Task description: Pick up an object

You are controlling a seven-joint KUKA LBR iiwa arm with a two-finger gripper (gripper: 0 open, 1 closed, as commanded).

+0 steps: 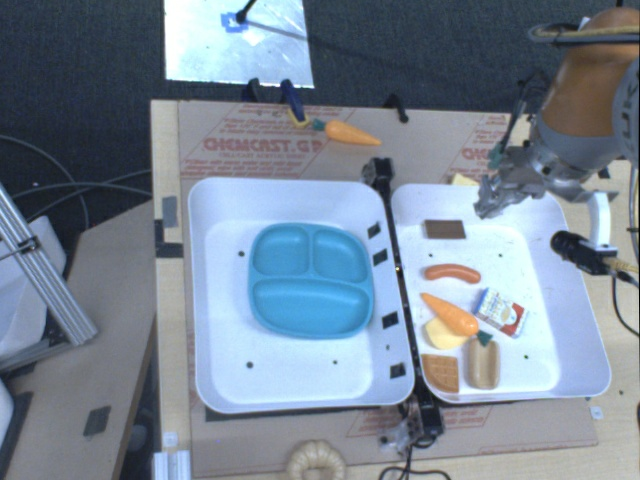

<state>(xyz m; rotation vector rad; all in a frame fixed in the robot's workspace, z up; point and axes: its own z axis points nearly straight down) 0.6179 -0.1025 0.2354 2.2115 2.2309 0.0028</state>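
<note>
- The end effector (490, 204) hovers over the right bin's (560, 383) back edge, nothing visibly in it; can't tell if it's spread or closed.
- Closest item is the brown block (444, 230), lying flat just left of it. Looks light and stiff, probably best pinched across its short sides.
- Its long axis runs left-right.
- The sausage (452, 273) and carrot (449, 314) sit nearer the camera; the blue plate (310, 279) is in the left bin.
</note>
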